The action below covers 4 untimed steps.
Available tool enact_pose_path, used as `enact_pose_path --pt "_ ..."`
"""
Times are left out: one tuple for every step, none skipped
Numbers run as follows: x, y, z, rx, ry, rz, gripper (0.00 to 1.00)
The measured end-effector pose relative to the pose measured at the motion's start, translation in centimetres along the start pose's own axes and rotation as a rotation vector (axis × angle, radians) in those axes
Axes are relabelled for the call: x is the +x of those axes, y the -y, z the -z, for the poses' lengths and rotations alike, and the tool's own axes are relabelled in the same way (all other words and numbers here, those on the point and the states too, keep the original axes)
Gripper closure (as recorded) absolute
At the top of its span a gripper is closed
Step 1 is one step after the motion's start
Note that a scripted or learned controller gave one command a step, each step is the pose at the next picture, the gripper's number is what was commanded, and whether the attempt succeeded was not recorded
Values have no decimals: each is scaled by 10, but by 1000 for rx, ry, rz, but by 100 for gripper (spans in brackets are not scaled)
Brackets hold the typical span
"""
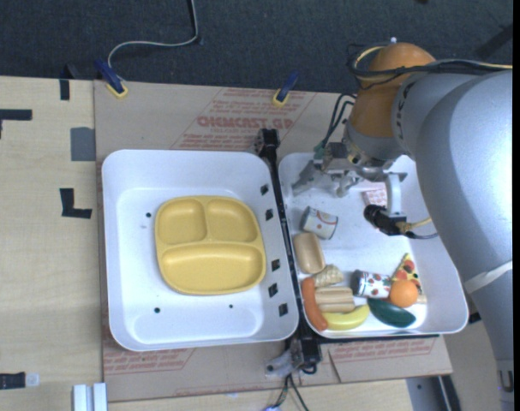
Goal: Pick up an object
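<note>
One small grey container [319,222] is the likeliest pick. It lies alone on the bare floor of the right bin [352,247], close to that bin's left wall and well clear of the crowd at the near end. The pincer [326,176] hangs over the far end of the same bin, so the container lies toward the near side of the view from it, close but apart. Its fingers look spread, with nothing between them. The container seems to lie on its side, with its long axis roughly across the view, but it is too small to be sure. I judge that the coming move calls for a short shift toward the near rim. A straight descent would follow, with the fingers set across the container's short axis.

One tan bread roll [308,252] lies just nearer than the container, and a wide approach could nudge it. One red and white card [375,197] lies to the pincer's right.

At the near end, packed together, are:
- one orange sausage [308,302]
- one tan block [335,299]
- one banana [352,318]
- one black and white bottle [371,283]
- one orange [403,294]
- one green piece [393,314]
- one pizza slice [406,268]

Two bins stand side by side on the surface [37,152]. The left bin [127,229] holds one yellow plate [210,245] with three compartments. Two blue and yellow clamps [111,80] grip the cardboard sheet under the bins.
</note>
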State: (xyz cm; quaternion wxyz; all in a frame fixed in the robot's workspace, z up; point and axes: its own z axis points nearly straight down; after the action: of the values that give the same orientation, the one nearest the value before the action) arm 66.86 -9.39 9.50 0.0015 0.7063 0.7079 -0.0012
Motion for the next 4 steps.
enact_pose_path --pt "1 9 -10 -1 -2 -1 0" --pt "1 8 1 -1 -1 1 100" --pt "1 8 1 -1 -1 1 0" --pt "1 0 -10 0 -3 0 0"
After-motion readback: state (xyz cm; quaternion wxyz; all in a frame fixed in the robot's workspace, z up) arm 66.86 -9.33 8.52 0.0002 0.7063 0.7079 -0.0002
